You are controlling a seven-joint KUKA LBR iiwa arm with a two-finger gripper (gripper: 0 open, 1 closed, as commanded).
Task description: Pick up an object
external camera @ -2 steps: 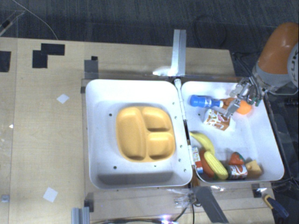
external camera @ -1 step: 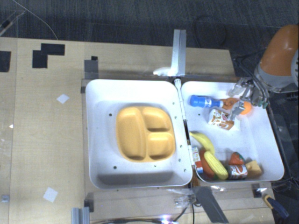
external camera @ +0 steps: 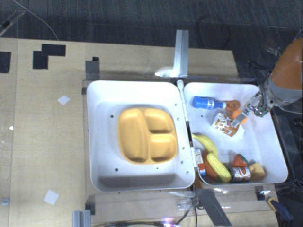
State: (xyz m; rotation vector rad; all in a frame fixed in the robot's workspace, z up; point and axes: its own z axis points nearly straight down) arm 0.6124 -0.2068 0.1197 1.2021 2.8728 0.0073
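My arm reached in from three o'clock, its orange band [external camera: 289,70] showing at the frame's edge above the grey wrist [external camera: 279,92]. From there I angled down toward eight o'clock, my gripper [external camera: 239,118] lowered at the end of that line. My metal fingers [external camera: 247,110] pointed the same way, their spacing too small to read.

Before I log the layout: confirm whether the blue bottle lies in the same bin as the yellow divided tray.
No, the blue bottle lies in the right bin, while the yellow divided tray sits in the left bin.
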